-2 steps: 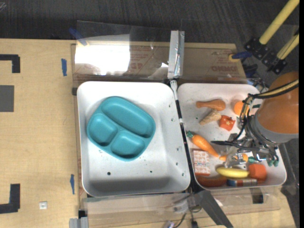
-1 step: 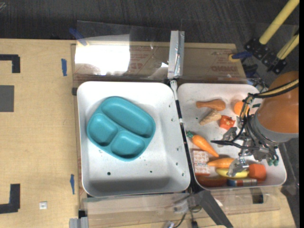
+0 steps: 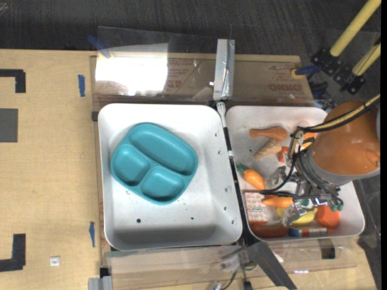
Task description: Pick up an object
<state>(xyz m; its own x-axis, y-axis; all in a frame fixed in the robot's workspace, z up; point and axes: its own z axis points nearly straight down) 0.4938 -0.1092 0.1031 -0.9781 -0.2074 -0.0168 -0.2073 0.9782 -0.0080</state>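
Note:
The right bin [image 3: 344,231] holds several toy foods. A tan drumstick [image 3: 269,133] lies at its back, with a beige piece [image 3: 266,151] just in front of it. An orange carrot [image 3: 254,178] rests near the left wall. Toward the front lie an orange piece [image 3: 277,202], a yellow piece [image 3: 303,218] and a red piece [image 3: 329,217]. My gripper [image 3: 297,205] hangs low over the front pile, right above the orange and yellow pieces. The wrist and cables hide what is under it.
The left bin [image 3: 121,222] holds a teal divided plate [image 3: 154,162]. A clear divider wall [image 3: 224,71] stands behind the bins. The arm's orange band [image 3: 347,147] covers the right bin's right side. Yellow poles [image 3: 357,23] stand at the back right.

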